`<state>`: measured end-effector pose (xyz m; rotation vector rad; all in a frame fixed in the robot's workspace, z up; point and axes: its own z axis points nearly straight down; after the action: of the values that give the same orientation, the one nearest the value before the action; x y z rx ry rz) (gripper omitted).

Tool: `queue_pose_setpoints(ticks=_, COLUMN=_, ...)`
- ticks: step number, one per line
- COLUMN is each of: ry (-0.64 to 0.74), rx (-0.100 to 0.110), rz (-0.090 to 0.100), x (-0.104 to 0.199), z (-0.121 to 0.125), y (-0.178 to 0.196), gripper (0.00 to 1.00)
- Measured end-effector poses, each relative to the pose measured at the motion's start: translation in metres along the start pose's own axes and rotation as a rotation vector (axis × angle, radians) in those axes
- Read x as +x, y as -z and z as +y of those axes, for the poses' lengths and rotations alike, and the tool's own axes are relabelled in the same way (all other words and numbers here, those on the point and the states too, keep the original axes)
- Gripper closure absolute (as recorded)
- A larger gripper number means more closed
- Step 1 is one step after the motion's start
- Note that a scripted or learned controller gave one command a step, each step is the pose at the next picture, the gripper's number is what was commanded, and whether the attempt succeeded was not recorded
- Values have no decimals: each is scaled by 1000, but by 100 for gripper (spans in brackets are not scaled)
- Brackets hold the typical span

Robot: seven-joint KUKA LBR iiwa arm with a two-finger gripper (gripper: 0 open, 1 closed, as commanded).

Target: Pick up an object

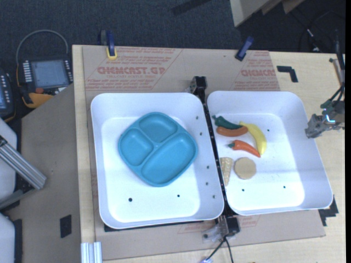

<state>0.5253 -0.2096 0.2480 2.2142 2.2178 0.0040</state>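
One fixed camera looks down on my worktop at a slant from well above. The seam between the two white bins sits near frame centre, and I take it as landmark. The left bin lies left of it, the right bin right. Dark floor shows beyond the far edge.

Claw small, grey metal; thin cables, seemingly.
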Motion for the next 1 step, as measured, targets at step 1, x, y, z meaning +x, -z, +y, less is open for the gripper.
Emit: queue_pose_setpoints(ticks=1, ry=3, rx=8, rz=6, x=43, z=13, y=-9, gripper=100)
